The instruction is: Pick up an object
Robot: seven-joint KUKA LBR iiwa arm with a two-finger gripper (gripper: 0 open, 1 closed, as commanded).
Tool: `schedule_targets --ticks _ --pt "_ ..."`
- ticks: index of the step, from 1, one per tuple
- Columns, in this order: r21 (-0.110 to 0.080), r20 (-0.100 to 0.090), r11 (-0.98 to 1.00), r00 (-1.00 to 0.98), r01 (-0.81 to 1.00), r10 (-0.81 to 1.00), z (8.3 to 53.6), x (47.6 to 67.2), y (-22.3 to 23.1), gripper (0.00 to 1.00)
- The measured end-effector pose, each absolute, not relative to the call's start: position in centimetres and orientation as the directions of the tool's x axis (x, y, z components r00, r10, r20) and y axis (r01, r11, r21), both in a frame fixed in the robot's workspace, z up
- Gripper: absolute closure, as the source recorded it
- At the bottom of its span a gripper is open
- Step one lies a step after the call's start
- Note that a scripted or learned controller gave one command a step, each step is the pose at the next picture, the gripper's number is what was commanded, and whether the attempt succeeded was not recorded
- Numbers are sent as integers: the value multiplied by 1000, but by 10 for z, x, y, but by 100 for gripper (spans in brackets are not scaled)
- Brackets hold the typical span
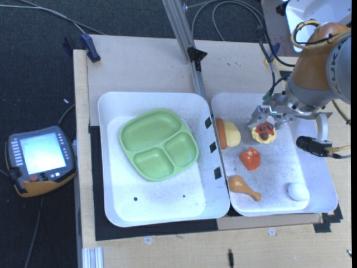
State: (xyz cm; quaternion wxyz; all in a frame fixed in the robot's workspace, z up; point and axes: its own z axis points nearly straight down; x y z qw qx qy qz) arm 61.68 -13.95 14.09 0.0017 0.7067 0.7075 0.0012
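Note:
My gripper (268, 116) hangs over the back half of the right bin (319, 172), reaching in from the right. Directly below it, touching or nearly touching, is a small yellow tart with red berries (264, 133). Whether the tart is gripped cannot be made out. Left of it lies a yellow and orange bun-like toy (227, 133). A red toy fruit (250, 158) sits nearer the front, a tan drumstick (244, 186) lies at the front left, and a white egg (298, 191) rests at the front right.
A green divided plate (159, 144) lies in the left bin (111, 166). A metal post (181, 27) rises at the back between the bins. A teach pendant (39, 159) sits off the bench at left.

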Motion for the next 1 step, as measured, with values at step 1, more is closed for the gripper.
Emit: schedule_targets --ticks 1 --pt "7 -2 1 -1 1000 1000 205 615 -143 100"
